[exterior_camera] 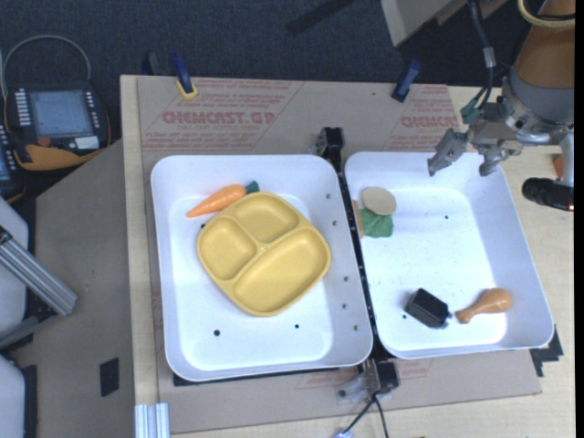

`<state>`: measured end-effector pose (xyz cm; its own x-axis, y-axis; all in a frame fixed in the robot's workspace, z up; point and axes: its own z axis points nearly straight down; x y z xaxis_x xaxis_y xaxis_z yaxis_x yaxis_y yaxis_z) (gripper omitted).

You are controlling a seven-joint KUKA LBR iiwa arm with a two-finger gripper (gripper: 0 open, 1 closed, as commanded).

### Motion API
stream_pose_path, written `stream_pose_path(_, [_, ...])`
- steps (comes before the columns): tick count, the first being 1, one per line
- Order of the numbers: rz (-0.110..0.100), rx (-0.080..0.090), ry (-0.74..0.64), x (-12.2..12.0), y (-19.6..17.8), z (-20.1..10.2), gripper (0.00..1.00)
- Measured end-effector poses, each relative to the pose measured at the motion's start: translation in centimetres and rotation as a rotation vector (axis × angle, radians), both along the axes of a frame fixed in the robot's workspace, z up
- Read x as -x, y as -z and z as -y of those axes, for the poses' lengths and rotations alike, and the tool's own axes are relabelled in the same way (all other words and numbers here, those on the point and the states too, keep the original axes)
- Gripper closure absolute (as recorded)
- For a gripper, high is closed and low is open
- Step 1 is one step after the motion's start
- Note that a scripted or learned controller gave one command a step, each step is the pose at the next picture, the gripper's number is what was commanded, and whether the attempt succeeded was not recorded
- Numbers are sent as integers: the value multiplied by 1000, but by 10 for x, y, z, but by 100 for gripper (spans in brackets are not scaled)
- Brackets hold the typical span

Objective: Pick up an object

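Jaws spread wide with nothing between them, the gripper (466,157) hangs over the far edge of the right bin (525,272). In that bin, a tan disc on a green piece (376,210) lies by the left edge; a black block (427,307) and drumstick toy (484,305) sit toward the near edge. The left bin (169,272) holds a yellow divided plate (263,253) at its middle and a carrot (216,200) toward its far edge.

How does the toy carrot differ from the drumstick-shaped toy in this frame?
The carrot is orange with a green top; the drumstick is tan-brown. The carrot lies in the left bin beside the yellow plate; the drumstick lies in the right bin near a black block. Both lie flat, untouched.
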<state>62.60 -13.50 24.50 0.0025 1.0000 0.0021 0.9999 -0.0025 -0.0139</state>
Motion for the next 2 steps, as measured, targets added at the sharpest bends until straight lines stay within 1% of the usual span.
stream_pose_path(1, [13, 2, -3, -2, -8, 0, 0])
stream_pose_path(2, [9, 1, -3, -1, 34, -1, 0])
